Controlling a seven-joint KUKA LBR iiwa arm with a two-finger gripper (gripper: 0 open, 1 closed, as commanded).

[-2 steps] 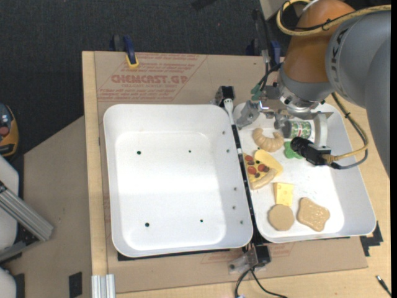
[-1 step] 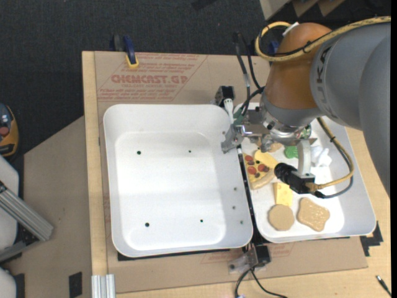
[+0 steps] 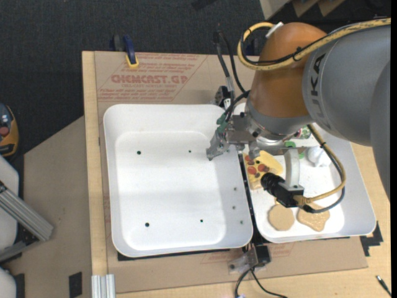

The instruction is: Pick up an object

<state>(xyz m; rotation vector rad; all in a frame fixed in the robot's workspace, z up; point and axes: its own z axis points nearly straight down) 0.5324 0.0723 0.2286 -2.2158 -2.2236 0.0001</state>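
My gripper [image 3: 217, 148] hangs over the right edge of the left bin [image 3: 124, 185], close to the divide between the two bins. The right bin [image 3: 356, 197] holds several small things. A flat piece with red dots [image 3: 253, 168] lies by its left wall, next to a yellow wedge [image 3: 270, 162]. A round tan disc [image 3: 280, 218] and a tan lumpy piece [image 3: 312, 220] lie near the front rim. A white and green thing [image 3: 314, 156] sits partly under the arm. Nothing shows between the gripper's tips.
The big grey arm with its orange band [image 3: 282, 73] covers the back of the right bin. Both bins rest on a brown board [image 3: 149, 76] with red print. A blue and yellow clamp [image 3: 129, 49] sits at the board's far edge.
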